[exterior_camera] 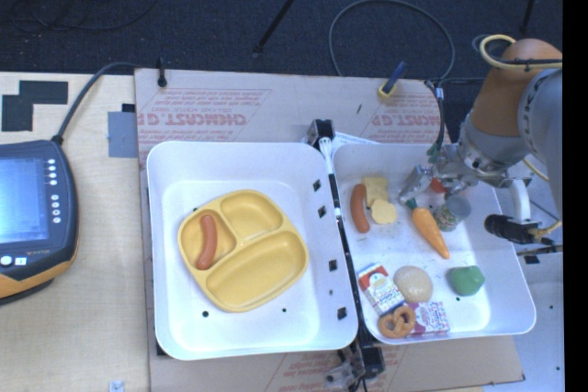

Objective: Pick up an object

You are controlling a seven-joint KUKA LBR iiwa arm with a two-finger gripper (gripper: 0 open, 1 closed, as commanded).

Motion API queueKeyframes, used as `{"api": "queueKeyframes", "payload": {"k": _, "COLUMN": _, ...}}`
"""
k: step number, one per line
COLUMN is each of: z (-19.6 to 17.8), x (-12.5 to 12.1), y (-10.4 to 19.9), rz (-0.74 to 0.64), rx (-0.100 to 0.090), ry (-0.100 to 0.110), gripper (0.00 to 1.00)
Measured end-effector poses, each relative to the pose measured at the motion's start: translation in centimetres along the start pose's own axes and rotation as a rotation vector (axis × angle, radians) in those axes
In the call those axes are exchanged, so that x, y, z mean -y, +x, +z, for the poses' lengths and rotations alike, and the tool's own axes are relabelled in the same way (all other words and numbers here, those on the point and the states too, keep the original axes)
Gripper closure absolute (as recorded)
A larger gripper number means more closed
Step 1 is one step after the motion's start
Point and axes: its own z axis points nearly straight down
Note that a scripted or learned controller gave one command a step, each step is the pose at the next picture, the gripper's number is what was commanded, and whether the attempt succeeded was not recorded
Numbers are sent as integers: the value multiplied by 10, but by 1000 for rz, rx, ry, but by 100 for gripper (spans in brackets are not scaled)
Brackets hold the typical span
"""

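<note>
My gripper hangs low over the upper middle of the right bin, just above the top end of an orange carrot. To its left lie a yellow cheese block, a pale yellow round piece and a hot dog sausage. Nothing shows between the fingers. Further down the bin sit a tan bread roll, a red and white packet, a pretzel, another small packet and a green lump.
The left bin holds a yellow divided plate with a second sausage in its left compartment. A black divider runs between the bins. A teach pendant lies at far left. The grey arm enters from the right.
</note>
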Motion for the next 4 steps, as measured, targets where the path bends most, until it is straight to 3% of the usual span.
{"api": "queueKeyframes", "payload": {"k": 1, "z": -6, "x": 1, "y": 0, "rz": -2, "rx": -1, "ry": 6, "gripper": 100}}
{"api": "queueKeyframes", "payload": {"k": 2, "z": -6, "x": 1, "y": 0, "rz": -3, "rx": -1, "ry": 6, "gripper": 0}}
{"api": "queueKeyframes", "payload": {"k": 3, "z": 19, "x": 31, "y": 10, "rz": 20, "rx": 13, "ry": -28, "gripper": 0}}
{"api": "queueKeyframes", "payload": {"k": 4, "z": 11, "x": 31, "y": 10, "rz": 20, "rx": 8, "ry": -21, "gripper": 100}}
